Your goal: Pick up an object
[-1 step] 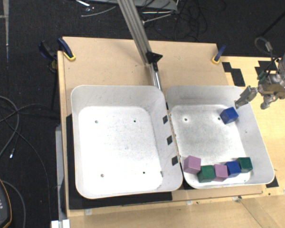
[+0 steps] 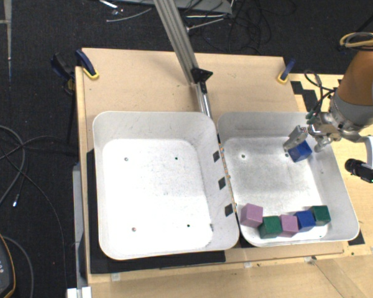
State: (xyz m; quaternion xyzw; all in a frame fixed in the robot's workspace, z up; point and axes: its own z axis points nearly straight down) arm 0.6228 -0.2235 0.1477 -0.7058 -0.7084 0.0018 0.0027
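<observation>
white bins sit side by side on wood bench (image 2: 149, 85). left bin (image 2: 105, 166) holds no blocks; right bin (image 2: 261, 129) has all the objs. grey arm (image 2: 357, 85) w/ orange band comes in from right, wrist over right bin's upper-right part.

gripper (image 2: 306, 140) looks clenched on blue cube (image 2: 300, 151): cube sits between the 2 fingers, one finger (image 2: 294, 138) on its upper-left side, other on its right. jaws closed down to abt cube width, not wide. cube is tilted, and appears lifted a bit off bin floor, but can't be sure from this angle. so task obj = blue cube, in the gripper, above upper-right area of right bin.

risks (judgement): cube is held skewed, prob on corners/edges not flat faces, so it could rotate or slip out if arm moves fast → drops back in bin, pick fails. grip looks near the cube's top, little finger overlap, same outcome. cube is also near bin's right wall, a sideways move could clip the rim.

smaller stuff: row of blocks along right bin's near edge, well apart from gripper: purple block (image 2: 252, 214), green block (image 2: 271, 226), pink block (image 2: 290, 223), second blue block (image 2: 306, 218), dark green block (image 2: 321, 214). all touching or just beside each other, not in the way.
</observation>
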